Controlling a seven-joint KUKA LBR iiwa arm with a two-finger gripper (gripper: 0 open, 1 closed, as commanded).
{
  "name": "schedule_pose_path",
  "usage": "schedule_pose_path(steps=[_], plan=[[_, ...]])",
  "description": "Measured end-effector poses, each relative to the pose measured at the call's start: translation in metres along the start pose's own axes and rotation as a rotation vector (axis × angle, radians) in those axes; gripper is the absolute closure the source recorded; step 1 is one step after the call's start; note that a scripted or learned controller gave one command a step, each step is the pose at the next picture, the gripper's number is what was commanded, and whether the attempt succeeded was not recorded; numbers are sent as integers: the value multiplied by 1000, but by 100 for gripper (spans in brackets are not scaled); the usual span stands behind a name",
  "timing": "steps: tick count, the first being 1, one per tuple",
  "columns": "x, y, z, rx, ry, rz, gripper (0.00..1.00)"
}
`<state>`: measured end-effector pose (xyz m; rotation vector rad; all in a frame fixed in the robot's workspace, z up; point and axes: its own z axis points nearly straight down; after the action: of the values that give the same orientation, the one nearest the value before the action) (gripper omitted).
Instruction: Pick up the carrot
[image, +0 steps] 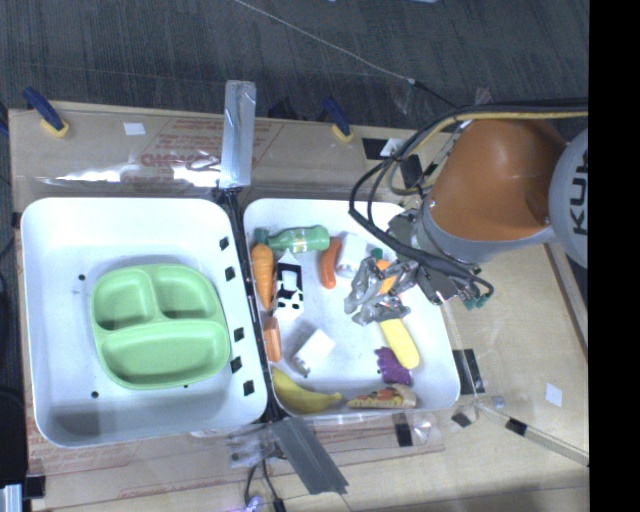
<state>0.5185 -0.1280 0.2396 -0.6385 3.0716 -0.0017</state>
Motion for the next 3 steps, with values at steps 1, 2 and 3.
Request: schedule_pose_path(steps=[1,2,3], plan=[[-2,0,-11,2,-2,-5,100],[33,-79,-35,2,3,16,100],[-2,-19,148,-2,3,68,100]])
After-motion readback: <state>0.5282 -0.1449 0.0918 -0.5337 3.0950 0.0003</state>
